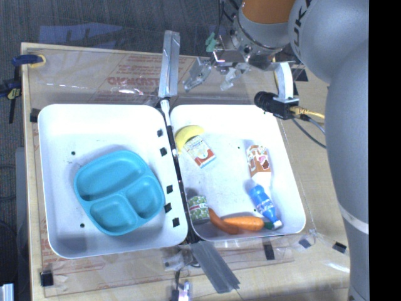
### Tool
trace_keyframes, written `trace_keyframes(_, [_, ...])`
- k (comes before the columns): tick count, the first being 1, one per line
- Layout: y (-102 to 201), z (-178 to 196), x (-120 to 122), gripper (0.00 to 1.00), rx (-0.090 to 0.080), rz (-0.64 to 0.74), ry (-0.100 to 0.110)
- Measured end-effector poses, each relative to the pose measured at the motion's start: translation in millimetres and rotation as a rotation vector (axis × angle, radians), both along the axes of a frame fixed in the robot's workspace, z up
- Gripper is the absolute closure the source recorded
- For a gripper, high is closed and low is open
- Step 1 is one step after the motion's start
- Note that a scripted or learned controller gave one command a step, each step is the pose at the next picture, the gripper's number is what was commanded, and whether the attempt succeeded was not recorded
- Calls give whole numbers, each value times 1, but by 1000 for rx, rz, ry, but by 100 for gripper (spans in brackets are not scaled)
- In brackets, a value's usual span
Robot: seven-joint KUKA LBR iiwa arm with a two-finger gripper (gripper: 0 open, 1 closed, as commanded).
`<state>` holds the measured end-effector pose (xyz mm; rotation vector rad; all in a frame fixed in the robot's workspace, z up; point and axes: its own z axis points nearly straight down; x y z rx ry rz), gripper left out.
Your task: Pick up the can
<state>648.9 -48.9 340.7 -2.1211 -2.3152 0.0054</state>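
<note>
The can is small, with a green and white label. It stands in the right bin by the front left corner, touching the end of an orange carrot. My gripper hangs high over the back rim of the right bin, near the divider and far from the can. Its fingers are spread open and there is nothing between them.
The right bin also holds a yellow fruit, a red and white carton, a brown and white bottle and a blue bottle. A blue divided plate lies in the left bin.
</note>
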Motion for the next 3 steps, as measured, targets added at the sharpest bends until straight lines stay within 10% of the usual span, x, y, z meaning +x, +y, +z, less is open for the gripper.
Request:
trace_keyframes(1, [11, -140, -6, 0, 0, 10, 5])
trace_keyframes(3, [15, -101, 8, 0, 1, 94, 1])
